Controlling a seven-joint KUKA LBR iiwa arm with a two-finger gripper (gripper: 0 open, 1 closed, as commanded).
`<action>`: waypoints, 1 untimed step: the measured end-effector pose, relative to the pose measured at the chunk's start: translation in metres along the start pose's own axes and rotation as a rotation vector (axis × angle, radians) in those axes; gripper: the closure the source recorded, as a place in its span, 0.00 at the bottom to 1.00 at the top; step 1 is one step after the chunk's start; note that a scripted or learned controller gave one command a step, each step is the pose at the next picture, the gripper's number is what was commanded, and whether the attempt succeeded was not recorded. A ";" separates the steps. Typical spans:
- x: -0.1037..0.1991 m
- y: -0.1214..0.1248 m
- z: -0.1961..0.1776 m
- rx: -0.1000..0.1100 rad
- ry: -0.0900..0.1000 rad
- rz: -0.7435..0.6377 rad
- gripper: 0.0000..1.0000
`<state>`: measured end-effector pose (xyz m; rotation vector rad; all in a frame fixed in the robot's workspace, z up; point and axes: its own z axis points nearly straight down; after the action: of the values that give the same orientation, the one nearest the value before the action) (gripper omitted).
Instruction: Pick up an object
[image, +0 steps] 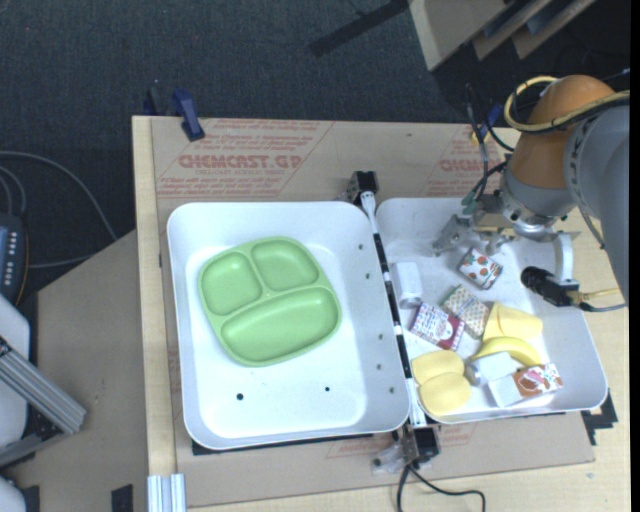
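Observation:
The right bin (590, 355) holds several small items. A white packet with red dots (480, 268) lies near its back, just under my gripper (498, 258). The gripper hangs low over the bin's back right part and its fingers (449, 238) stand spread and open, with the packet lying loose between them and nothing gripped. Nearer the front are a pink patterned packet (432, 325), a checked packet (466, 308), a yellow block (512, 324), a banana (503, 349), two yellow round pieces (442, 380) and a white box with red print (530, 382).
A green divided plate (268, 298) lies in the left bin (190, 330). A white block (408, 280) rests against the divider between the bins. The grey arm with its orange band (560, 130) comes in from the upper right, with cables around it.

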<state>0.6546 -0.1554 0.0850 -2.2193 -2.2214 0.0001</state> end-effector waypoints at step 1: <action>0.010 -0.031 0.000 0.000 0.000 0.002 0.00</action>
<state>0.6233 -0.1457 0.0847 -2.2212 -2.2197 0.0008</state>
